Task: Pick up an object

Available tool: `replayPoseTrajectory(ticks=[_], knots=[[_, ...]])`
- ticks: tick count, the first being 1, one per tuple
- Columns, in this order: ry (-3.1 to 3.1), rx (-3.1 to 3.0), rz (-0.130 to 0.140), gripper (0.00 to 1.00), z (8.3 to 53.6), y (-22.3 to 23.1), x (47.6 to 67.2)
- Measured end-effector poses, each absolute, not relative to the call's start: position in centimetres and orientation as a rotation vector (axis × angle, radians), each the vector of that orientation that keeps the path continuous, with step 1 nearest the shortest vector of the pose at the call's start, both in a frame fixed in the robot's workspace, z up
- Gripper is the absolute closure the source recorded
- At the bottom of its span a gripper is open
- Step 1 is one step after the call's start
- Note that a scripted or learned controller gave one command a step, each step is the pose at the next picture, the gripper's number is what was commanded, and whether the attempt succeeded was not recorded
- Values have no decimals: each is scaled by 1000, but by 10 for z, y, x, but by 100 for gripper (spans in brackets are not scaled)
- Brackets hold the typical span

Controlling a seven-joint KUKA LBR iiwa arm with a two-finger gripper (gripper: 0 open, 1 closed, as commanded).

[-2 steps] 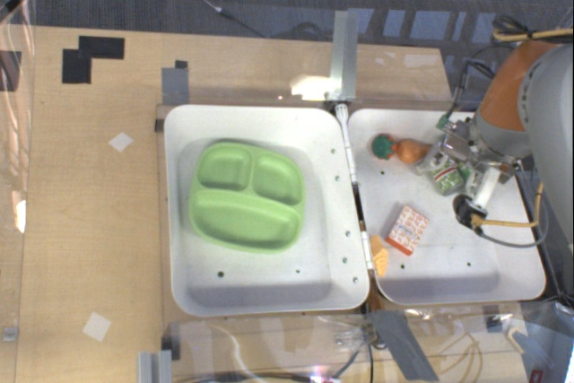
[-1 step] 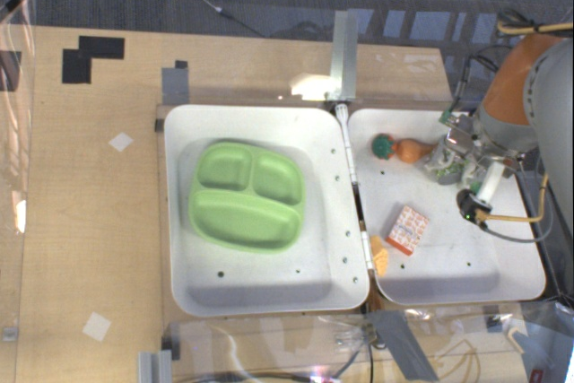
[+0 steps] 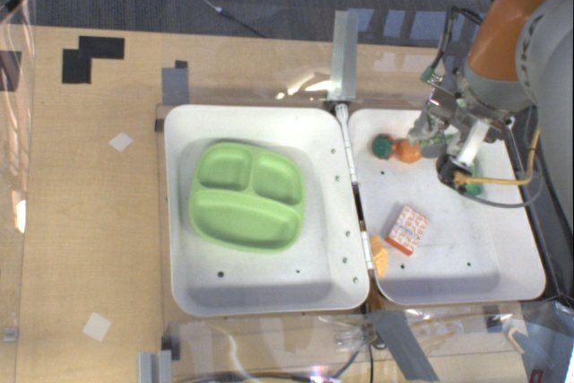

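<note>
A small toy carrot lies at the back left of the right bin (image 3: pixel 502 269), its orange body (image 3: pixel 409 153) to the right of its green top (image 3: pixel 383 145). My gripper (image 3: pixel 425 137) hangs right over the orange end, touching or nearly touching it. A small box with a red and white pattern (image 3: pixel 407 230) lies tilted near the middle of the same bin. An orange wedge-shaped piece (image 3: pixel 380 260) rests against that bin's left wall.
A green divided plate (image 3: pixel 247 195) takes up the middle of the left bin (image 3: pixel 193 282). A metal divider (image 3: pixel 352 184) runs between the bins. A cable with a yellow end (image 3: pixel 471 186) dangles from the wrist over the right bin.
</note>
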State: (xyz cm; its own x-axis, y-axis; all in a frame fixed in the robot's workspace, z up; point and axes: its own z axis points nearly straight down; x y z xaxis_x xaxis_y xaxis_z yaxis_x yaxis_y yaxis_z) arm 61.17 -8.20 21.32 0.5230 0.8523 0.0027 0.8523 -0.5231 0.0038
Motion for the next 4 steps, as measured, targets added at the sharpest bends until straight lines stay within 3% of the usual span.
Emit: replayPoseTrajectory(ticks=[1, 2, 3, 4], knots=[[1371, 2827, 2, 100, 224, -8, 588], [1219, 2895, 0, 100, 196, -50, 571], [1055, 2959, 0, 100, 192, -136, 591], [875, 3019, 0, 100, 190, -14, 583]])
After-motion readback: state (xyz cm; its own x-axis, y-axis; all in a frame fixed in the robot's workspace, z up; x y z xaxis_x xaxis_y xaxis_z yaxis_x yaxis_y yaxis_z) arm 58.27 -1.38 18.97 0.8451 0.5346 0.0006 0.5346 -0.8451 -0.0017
